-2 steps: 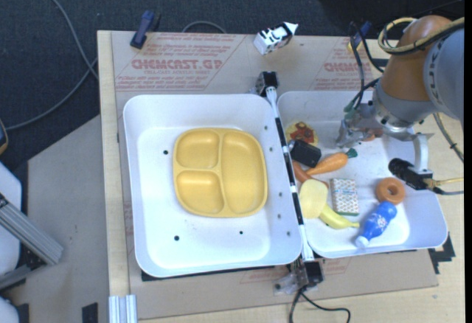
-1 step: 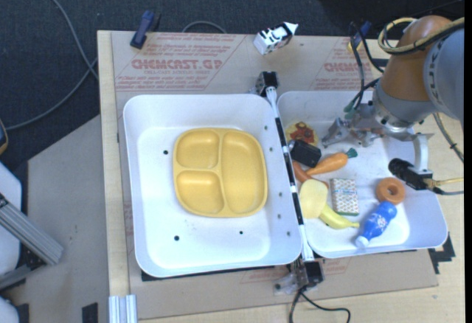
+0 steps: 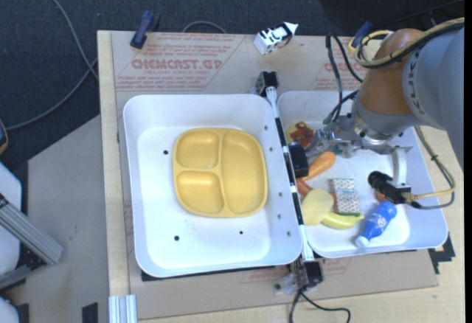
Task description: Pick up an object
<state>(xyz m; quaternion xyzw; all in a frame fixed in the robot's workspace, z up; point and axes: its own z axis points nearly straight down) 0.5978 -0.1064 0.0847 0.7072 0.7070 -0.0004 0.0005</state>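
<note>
My gripper [image 3: 338,140] is down in the right bin [image 3: 420,237], in its upper left part, with the grey and orange arm above it. Just left of it lies a red and yellow item [image 3: 299,131]. An orange carrot [image 3: 319,165] lies just below and to the left of the gripper. Nearer the front of the bin are a pale yellow round piece [image 3: 316,204], a yellow banana [image 3: 341,221], a small patterned block [image 3: 345,195] and a blue bottle [image 3: 376,222]. The view does not show anything held.
The left bin [image 3: 147,240] holds a yellow divided plate [image 3: 220,171]. A black clamp [image 3: 297,161] sits on the wall between the bins. On the bench behind lie a blue clip [image 3: 143,28] and a small black and white item [image 3: 275,35].
</note>
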